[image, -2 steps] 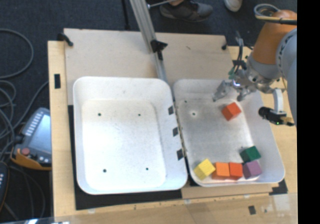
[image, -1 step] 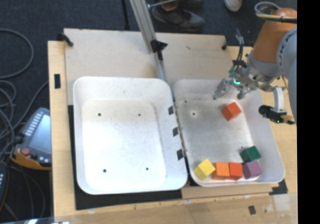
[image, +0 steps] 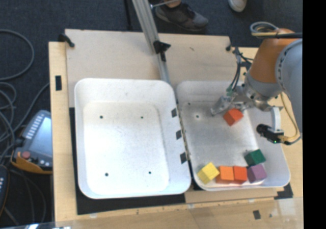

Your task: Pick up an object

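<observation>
Nearest the camera: a row of blocks along the near wall of the right bin (image: 265,184); yellow block (image: 208,172), tilted, then two orange blocks (image: 233,174) touching side by side, then a purple block (image: 256,173); a green block (image: 254,157) just behind the purple one.

Left bin (image: 81,95): white, shallow, touching the right bin along their shared edge.

Arm: grey, with an orange band (image: 267,62) above the wrist, entering from the right; gripper (image: 230,108) over the far part of the right bin; an orange-red block (image: 234,117) sits tilted at the fingertips, apparently off the floor, and appears held between narrowly set fingers, though the contact itself is small and hard to read.

Step in hand, as judged: the grasp seems made and the lift begun; the next move calls for a straight rise clear of the bin walls with the grip kept firm, since the block hangs at an angle and may be pinched by a corner only.

Surroundings: a slanted metal post (image: 147,19) rising behind the bins; cables (image: 15,90) and a handheld pendant (image: 35,138) on the floor to the left; shoes (image: 181,14) of bystanders beyond the bench.

Obstructions: none close to the held block; the row of blocks lies well apart; loose wires (image: 237,77) hang beside the wrist.
</observation>
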You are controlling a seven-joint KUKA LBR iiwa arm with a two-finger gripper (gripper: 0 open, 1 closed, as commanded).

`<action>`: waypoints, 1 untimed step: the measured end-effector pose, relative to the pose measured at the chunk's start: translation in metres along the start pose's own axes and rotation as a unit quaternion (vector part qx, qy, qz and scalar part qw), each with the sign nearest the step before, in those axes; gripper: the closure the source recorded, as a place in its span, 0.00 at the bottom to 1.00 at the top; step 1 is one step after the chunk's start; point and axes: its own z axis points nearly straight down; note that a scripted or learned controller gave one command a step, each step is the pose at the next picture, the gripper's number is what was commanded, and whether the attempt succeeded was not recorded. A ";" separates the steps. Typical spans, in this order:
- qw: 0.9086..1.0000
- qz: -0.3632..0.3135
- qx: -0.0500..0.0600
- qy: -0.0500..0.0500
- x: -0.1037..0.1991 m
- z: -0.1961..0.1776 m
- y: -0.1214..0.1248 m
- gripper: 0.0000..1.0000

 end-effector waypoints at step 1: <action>1.000 0.000 0.001 0.001 0.027 -0.001 -0.027 0.00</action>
